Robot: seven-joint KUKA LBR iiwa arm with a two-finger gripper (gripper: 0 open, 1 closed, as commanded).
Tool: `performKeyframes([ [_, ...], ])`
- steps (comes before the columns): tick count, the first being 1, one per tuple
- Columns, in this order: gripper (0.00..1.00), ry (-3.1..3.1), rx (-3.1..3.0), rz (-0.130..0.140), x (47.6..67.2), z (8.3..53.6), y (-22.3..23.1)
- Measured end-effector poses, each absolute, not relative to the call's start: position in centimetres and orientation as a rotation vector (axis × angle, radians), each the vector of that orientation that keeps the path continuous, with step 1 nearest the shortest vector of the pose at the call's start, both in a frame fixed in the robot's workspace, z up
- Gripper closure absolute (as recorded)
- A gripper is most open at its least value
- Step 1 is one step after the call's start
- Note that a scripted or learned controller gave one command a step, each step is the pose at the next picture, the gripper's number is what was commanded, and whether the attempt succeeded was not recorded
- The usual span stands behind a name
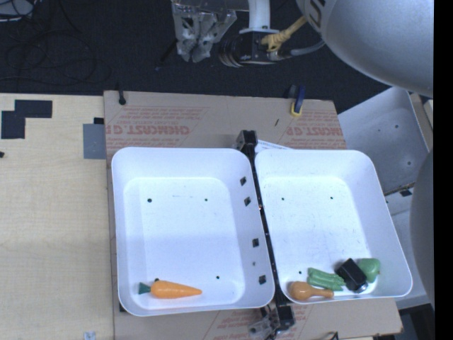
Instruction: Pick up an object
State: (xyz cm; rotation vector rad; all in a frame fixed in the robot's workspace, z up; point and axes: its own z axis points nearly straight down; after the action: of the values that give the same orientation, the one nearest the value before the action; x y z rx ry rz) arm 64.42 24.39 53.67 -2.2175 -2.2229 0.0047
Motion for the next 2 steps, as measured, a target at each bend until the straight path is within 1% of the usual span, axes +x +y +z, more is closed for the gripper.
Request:
performKeyframes([
  [1,1.00,-2.221,-2.217,0.010,64.4,52.6,24.3],
  [2,1.00,-2.217,-2.221,0.013,64.4,49.2,24.2],
])
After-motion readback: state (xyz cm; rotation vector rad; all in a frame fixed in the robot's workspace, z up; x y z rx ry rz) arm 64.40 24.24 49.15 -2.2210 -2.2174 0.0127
